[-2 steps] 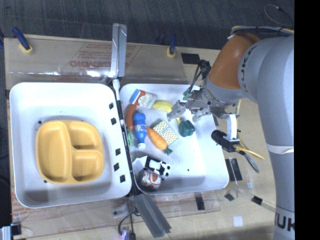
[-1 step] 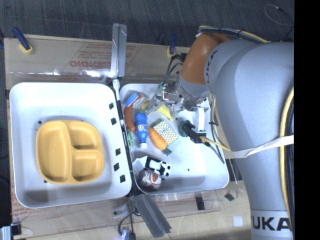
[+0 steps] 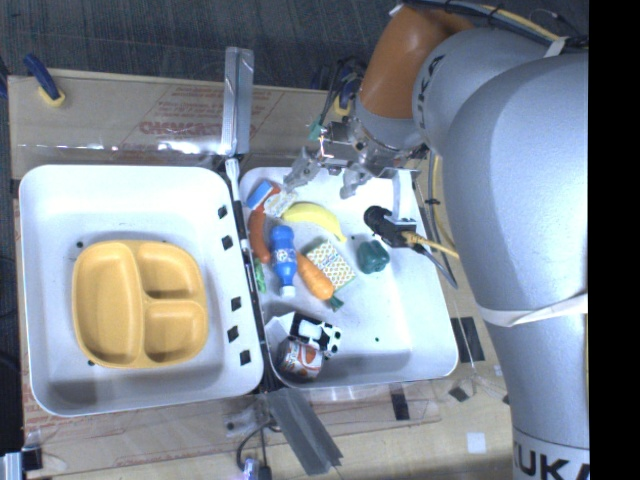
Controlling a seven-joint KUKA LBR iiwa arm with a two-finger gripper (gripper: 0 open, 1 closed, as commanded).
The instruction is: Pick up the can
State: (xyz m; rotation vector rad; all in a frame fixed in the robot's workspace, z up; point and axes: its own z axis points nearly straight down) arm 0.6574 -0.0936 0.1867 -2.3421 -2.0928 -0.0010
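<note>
Bulky grey arm (image 3: 510, 168), orange band (image 3: 395, 63), black KUKA lettering.

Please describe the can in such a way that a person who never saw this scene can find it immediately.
Look at the right white bin, the one crowded with toys, beside the bin holding the yellow divided tray. Go to its near-left corner, far from the gripper. The can lies there next to a black-and-white cow toy; it is the only round metallic thing with a brownish label.
</note>
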